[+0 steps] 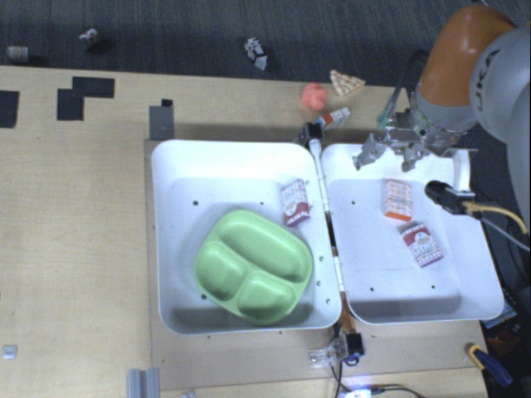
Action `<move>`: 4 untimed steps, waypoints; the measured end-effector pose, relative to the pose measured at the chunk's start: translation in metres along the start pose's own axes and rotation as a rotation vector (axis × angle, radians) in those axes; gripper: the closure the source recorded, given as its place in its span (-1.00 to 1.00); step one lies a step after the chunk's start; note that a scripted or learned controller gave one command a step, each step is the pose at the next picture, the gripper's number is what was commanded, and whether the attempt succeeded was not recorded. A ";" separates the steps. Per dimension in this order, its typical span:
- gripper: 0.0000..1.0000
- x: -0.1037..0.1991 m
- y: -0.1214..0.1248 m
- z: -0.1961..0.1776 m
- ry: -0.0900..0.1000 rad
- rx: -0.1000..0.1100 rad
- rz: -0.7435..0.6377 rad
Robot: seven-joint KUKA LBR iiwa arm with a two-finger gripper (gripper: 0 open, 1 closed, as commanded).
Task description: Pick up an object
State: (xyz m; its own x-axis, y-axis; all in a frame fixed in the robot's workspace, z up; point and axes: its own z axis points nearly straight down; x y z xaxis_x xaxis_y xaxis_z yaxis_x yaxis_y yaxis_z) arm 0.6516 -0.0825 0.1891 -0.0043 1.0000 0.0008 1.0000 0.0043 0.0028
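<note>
Arm enters from the right, orange band above the wrist, gripper (pixel 387 157) hanging over the top edge of the right bin (pixel 473 301). Fingers spread wide, nothing between them.

Right bin holds two small packets. An orange-and-white packet (pixel 397 200) lies below the gripper, apart from it. A red-and-white packet (pixel 421 244) lies just beside and below it, tilted, the two near but not clearly touching.

Left bin (pixel 170 222) holds a green divided plate (pixel 253 265) with three compartments, tilted, filling the lower middle of the bin. A third red-and-white packet (pixel 294 202) sits just above the plate's upper right rim, close to the bin's right wall.

Outside the bins, on the wooden surface (pixel 75 247) behind them: a pink ball (pixel 314 97), a wedge-shaped pizza-slice toy (pixel 346 82) just right of it, and a small tube-like item (pixel 333 119) near the bins' shared top corner. Black tape patches (pixel 83 94) sit at upper left of the surface. Small bits lie on the dark floor beyond, too small to identify.
</note>
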 end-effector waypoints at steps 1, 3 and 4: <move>-1.00 0.000 -0.018 0.103 -0.001 -0.003 0.002; 1.00 -0.083 -0.009 0.011 -0.003 -0.003 0.002; -1.00 -0.081 -0.009 0.011 -0.002 -0.002 0.001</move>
State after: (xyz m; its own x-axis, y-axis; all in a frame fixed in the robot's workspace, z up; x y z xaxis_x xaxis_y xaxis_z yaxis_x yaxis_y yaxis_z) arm 0.6426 -0.1639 0.1776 -0.0035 1.0000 -0.0010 1.0000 0.0035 0.0045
